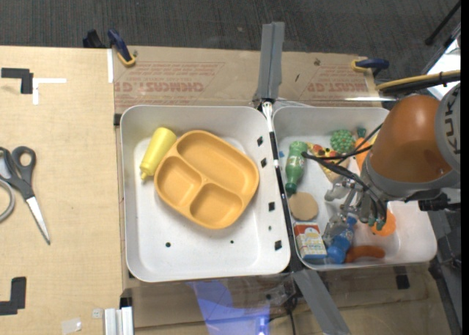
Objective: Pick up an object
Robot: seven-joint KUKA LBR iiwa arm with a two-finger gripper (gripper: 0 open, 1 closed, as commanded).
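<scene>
The jaws [350, 212] hang low in the right bin [410, 251], among many small things. The metal parts there are tangled with the clutter in the view, so I cannot tell if the jaws are apart or together, and nothing is clearly seen between them.

Just below the jaws lies a blue object [338, 247], maybe a small toy or bottle, smooth and rounded. Beside it, to the left, is a small carton [309, 243] with red and white print, flat-sided. A little above that rests a round tan disc [303, 206], like a cookie or a wooden lid. Further up from the jaws lies a green bottle [294, 166] of glossy plastic, and a green bumpy ball [341, 140]. To the right of the jaws is an orange object [384, 223], and below it a long orange-red piece [364, 254], perhaps a toy carrot.

In my judgement the blue object is the nearest target. For a good pick the jaws should come straight down over its narrow width, not touch the carton, and close on the firm middle, because a smooth round body may slip out.

Far to the left of the jaws, the other bin [146, 253] holds a yellow divided plate [207, 178] and a yellow bottle [157, 152]. On the surface [58, 179] lie scissors [28, 187].
</scene>
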